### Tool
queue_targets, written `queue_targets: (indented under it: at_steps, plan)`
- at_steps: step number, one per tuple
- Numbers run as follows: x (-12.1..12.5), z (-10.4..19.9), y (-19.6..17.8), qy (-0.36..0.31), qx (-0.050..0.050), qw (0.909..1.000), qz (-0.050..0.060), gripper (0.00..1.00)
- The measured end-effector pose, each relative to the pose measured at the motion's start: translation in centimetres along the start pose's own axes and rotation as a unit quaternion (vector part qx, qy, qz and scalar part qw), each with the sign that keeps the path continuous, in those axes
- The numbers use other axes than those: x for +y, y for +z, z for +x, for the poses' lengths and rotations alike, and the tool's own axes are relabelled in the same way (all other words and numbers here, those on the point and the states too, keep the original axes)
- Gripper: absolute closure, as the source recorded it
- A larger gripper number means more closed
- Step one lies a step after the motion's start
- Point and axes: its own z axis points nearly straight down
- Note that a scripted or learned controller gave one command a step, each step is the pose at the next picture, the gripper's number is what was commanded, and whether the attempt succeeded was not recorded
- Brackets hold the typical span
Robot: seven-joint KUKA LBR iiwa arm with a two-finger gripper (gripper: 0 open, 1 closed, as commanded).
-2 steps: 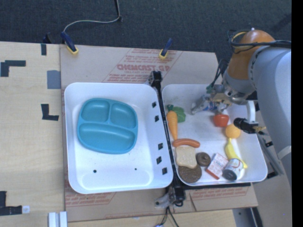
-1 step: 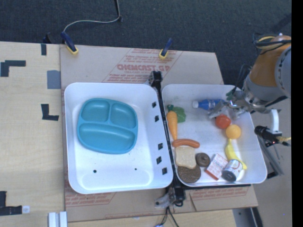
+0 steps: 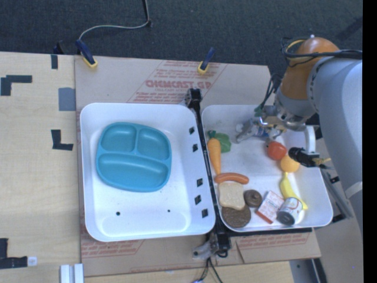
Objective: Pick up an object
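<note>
In the right bin (image 3: 318,220) lies a scatter of toy food: a carrot (image 3: 214,151) with a green top by the left wall, a sausage (image 3: 231,178) below it, a slice of bread (image 3: 231,196) over a brown patty (image 3: 236,217), a small chocolate doughnut (image 3: 253,197), a red-and-white packet (image 3: 270,206), a can (image 3: 288,211), a banana (image 3: 288,187), an orange piece (image 3: 289,164) and a tomato (image 3: 275,151). The jaws (image 3: 254,127) hang over the bin's upper part, just above and left of the tomato, well right of the carrot; nothing shows between them, and I cannot tell whether they are spread. The left bin (image 3: 94,217) holds a blue divided plate (image 3: 134,157). Both sit on cardboard (image 3: 147,81) on the bench (image 3: 29,175).
</note>
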Motion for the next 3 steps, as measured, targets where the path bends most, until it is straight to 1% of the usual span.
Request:
queue_targets:
  at_steps: [1, 2, 3]
  plan:
    - [0.7, -3.5, -8.0, -0.004, -0.002, 0.9999, -0.016, 0.00]
    - [1.0, -1.4, -3.2, -0.006, -0.005, 0.9997, -0.025, 0.00]
    - [-5.7, -5.0, -2.8, -0.003, -0.001, 0.9999, -0.015, 0.00]
